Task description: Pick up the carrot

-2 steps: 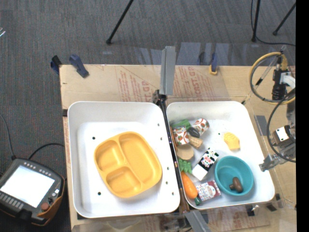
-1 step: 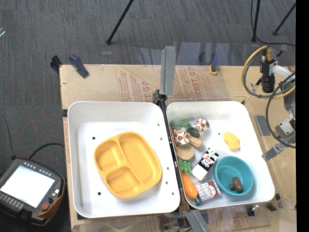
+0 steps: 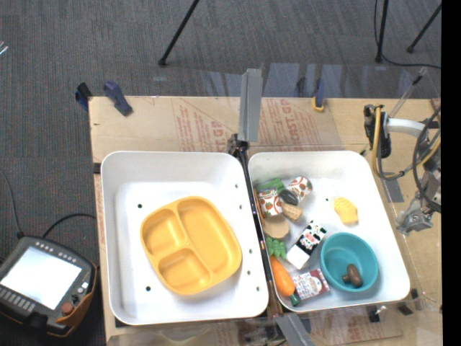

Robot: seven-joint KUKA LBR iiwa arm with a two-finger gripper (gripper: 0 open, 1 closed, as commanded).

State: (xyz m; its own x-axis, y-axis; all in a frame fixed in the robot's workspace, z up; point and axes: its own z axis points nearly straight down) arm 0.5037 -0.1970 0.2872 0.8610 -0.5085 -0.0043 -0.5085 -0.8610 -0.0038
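Note:
The carrot is a short orange piece with a green leafy top pointing away from me. It lies at the front left corner of the right bin, along the divider between the two bins. A red-and-white packet touches its right side. My gripper hangs as a grey metal shape with cables at the view's right edge, outside the right bin's wall and far to the right of the carrot. Nothing shows between it and the carrot.
In the right bin are a teal bowl holding a brown item, a cow-patterned carton, a yellow piece, and several small packets and tins near the divider. A yellow divided plate lies in the left bin.

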